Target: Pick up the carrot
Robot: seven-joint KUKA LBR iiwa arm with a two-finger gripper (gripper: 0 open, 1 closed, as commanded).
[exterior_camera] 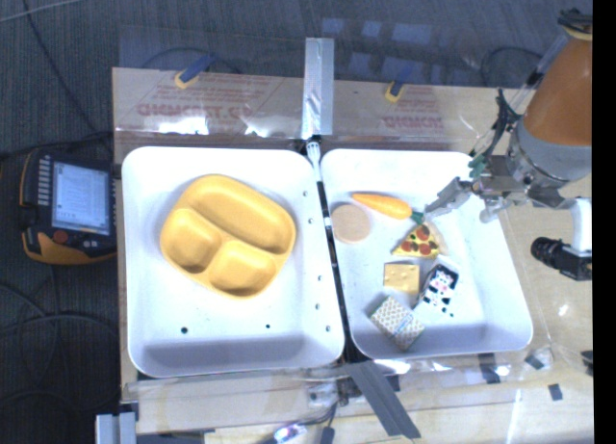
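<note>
While unheld, carrot [381, 204] mid-bin.

A dark grey carpeted floor [115, 9] fills the frame from nine o'clock round to one o'clock, with thin black cables [58, 4] trailing across it at ten and eleven o'clock. The pale wooden counter [433, 105] takes the middle, a strip of silver tape [318, 86] running toward twelve o'clock and clear plastic sheeting [202, 105] along its far edge. At nine o'clock a handheld control pendant [67, 206] with a lit screen rests on the floor beside the counter.
</note>
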